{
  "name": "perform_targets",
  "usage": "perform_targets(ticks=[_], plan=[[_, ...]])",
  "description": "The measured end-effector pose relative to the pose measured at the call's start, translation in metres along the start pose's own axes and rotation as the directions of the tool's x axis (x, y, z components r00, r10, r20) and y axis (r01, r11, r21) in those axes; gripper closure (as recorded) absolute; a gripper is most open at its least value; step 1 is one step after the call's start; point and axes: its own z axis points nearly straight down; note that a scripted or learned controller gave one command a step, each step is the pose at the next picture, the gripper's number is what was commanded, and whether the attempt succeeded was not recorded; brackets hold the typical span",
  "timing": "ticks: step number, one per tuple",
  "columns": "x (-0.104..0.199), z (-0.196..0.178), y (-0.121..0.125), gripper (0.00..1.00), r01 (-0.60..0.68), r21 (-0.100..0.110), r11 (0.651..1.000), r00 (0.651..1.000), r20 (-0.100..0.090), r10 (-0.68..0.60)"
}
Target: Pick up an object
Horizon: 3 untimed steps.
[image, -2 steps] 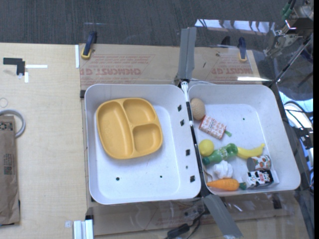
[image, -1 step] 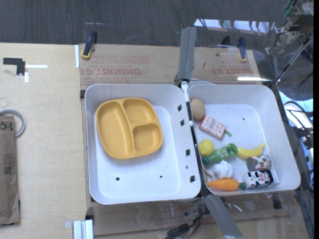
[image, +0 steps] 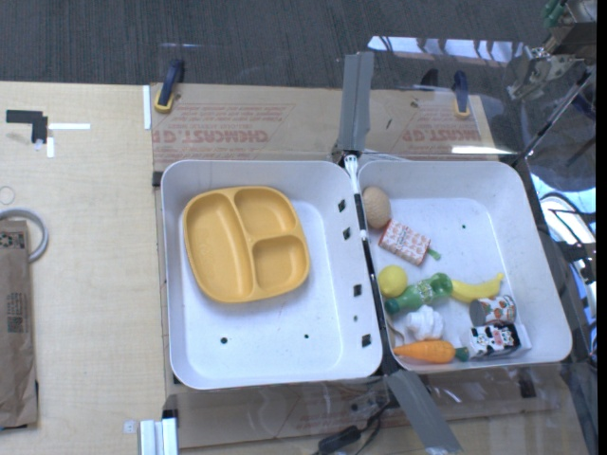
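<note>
In the left bin we see a yellow divided plate near its far-left corner. In the right bin, toys cluster at the near edge: a lemon, a banana lying left-right, a carrot pointing left. We see no gripper near them, so its state we cannot tell

Toys crowd right bin; its far half is open.
</note>
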Motion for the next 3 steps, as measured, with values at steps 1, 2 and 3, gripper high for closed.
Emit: perform_targets(ticks=[1,2,3], plan=[[0.0,-0.008,0.001,1.0,0.002,0.001,1.0,1.0,0.002,-0.002],[-0.001,-0.016,0.002,1.0,0.004,0.003,1.0,1.0,0.004,-0.004],[-0.001,-0.024,0.003,1.0,0.006,0.005,1.0,1.0,0.006,-0.006]])
